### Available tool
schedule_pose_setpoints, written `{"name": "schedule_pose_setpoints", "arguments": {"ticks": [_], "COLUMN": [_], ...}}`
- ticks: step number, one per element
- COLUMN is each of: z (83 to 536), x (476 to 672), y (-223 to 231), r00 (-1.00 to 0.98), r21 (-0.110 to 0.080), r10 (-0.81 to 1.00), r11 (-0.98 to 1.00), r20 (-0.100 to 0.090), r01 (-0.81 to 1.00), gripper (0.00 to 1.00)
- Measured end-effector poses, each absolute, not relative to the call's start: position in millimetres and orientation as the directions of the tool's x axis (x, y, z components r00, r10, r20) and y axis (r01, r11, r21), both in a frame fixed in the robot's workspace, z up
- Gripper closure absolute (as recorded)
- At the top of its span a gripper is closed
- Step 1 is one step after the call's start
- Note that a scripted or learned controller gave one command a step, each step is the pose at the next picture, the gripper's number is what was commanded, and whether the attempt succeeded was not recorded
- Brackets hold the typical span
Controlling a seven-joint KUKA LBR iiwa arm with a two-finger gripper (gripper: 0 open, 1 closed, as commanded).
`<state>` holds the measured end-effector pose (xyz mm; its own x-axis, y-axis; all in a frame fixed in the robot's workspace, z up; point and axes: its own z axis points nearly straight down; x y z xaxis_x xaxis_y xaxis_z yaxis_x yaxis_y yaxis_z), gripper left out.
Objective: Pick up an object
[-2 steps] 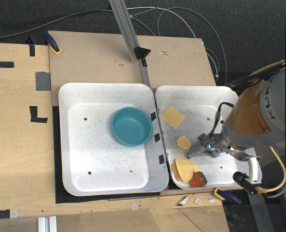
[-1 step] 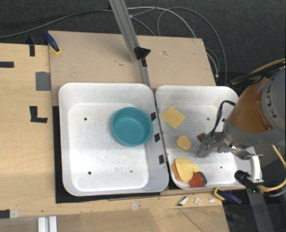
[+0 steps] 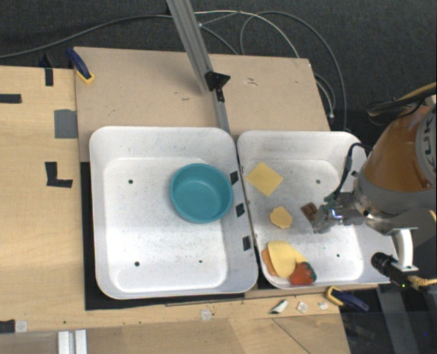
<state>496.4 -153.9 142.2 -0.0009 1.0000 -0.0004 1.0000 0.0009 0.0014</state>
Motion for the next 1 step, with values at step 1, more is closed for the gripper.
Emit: {"name": "schedule_pose_setpoints", "arguments": {"ticks": [1], "z": [203.2], "x": [492.1], "y": [-151.0], "r00": [-0.002], "r21": [0.004], "r10": [1.0], "r11": [0.002], "r20": [-0.001], "r01": [1.0], "gripper": [1.0]}}
